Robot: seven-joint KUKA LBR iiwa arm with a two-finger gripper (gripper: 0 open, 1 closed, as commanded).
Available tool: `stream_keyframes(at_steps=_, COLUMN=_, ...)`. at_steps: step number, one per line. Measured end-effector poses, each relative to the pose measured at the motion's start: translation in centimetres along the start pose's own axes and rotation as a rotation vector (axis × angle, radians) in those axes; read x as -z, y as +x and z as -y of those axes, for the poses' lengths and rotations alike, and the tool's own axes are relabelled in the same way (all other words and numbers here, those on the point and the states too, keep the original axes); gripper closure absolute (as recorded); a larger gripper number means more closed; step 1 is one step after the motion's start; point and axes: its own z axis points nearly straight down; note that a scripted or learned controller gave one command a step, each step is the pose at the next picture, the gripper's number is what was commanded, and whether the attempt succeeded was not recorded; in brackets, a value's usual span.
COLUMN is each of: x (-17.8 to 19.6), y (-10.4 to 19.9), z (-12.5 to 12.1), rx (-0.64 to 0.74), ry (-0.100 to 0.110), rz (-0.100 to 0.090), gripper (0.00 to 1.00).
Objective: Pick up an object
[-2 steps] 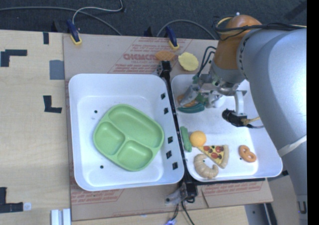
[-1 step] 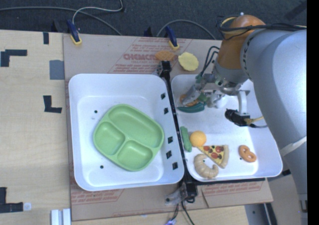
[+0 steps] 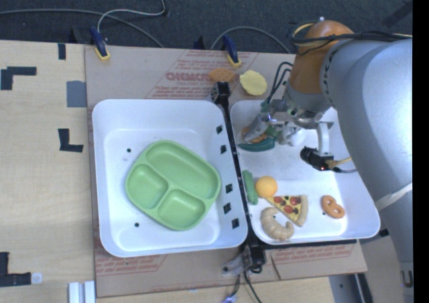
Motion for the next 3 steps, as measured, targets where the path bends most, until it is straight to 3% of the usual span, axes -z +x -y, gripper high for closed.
stream_keyframes(at_steps=3, x=0.0, y=0.09, z=0.01, rx=-0.001, ry=0.0, rz=0.002, gripper=0.0)
